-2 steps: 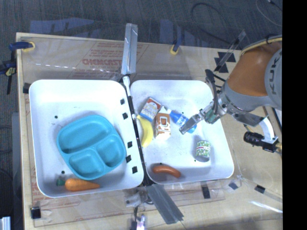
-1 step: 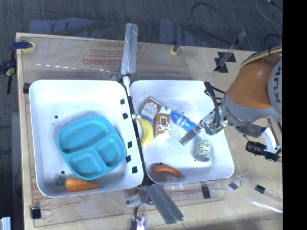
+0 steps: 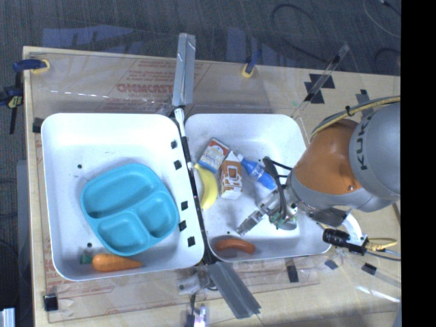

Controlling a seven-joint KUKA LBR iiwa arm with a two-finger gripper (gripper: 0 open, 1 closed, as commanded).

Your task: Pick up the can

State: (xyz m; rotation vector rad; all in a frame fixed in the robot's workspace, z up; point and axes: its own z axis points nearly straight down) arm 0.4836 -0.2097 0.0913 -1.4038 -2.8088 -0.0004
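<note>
My gripper (image 3: 253,220) hangs low over the front middle of the right bin (image 3: 300,131), pointing toward the bin's front left. Its wrist, with the orange band (image 3: 325,167), covers the bin's right side and whatever lies under it. A small green and red patch (image 3: 278,216) shows at the gripper's base; I cannot tell what it is. Just ahead of the gripper tip lies a brown sausage (image 3: 234,246) against the front wall. A blue bottle (image 3: 257,171) lies just behind the gripper.
In the right bin a yellow banana (image 3: 207,187) lies along the divider, with a white-and-orange carton (image 3: 232,176) and a small red-and-white box (image 3: 212,154) beside it. The left bin (image 3: 61,142) holds a blue divided plate (image 3: 129,210) and a carrot (image 3: 116,262).
</note>
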